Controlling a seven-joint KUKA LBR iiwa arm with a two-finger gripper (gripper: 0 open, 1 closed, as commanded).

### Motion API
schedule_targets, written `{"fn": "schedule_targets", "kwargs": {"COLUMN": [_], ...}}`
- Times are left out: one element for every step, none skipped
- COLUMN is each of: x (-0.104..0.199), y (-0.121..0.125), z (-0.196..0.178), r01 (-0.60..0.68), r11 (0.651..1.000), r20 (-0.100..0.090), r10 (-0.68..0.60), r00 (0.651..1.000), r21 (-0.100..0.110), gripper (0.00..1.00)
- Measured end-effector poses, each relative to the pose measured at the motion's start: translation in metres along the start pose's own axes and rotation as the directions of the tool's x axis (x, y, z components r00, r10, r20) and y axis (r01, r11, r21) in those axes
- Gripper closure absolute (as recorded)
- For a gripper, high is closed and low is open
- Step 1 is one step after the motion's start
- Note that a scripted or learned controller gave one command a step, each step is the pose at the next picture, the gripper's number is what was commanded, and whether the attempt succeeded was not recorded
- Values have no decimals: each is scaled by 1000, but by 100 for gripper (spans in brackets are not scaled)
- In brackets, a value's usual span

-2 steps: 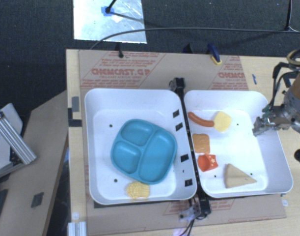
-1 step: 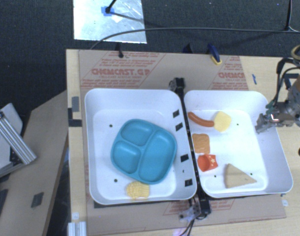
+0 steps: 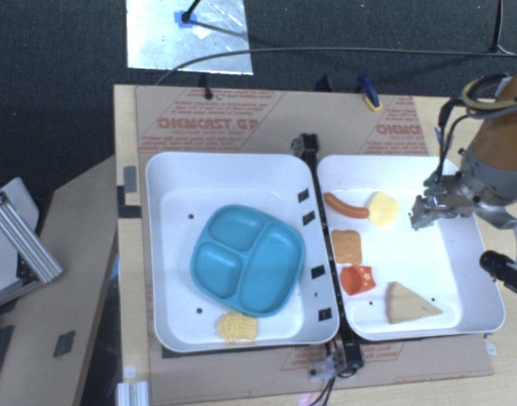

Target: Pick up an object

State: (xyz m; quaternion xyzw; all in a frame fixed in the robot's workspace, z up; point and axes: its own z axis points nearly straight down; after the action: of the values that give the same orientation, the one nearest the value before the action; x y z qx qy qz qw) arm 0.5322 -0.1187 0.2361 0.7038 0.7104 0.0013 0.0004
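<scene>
Tan wedge (image 3: 410, 304) well below jaws (image 3: 420, 213).

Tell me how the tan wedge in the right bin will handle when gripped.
The tan wedge looks moulded and stiff, so it probably keeps its shape. It lies flat, so it is unlikely to roll. Its slanted sides may slip out of the jaws unless they are squeezed squarely.

The grey arm (image 3: 495, 155) reaches in from the right, its gripper (image 3: 427, 210) pointing left.

Foil sheet (image 3: 188, 24) beyond the bench (image 3: 241, 112)
</scene>
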Motion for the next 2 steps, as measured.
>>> {"fn": "schedule_targets", "kwargs": {"x": [56, 109], "y": [15, 22], "z": [9, -1], "r01": [1, 2], "r11": [1000, 1000], "r20": [-1, -1], "r10": [-1, -2], "r00": [1000, 1000], "r21": [1, 0], "gripper": [100, 100]}}
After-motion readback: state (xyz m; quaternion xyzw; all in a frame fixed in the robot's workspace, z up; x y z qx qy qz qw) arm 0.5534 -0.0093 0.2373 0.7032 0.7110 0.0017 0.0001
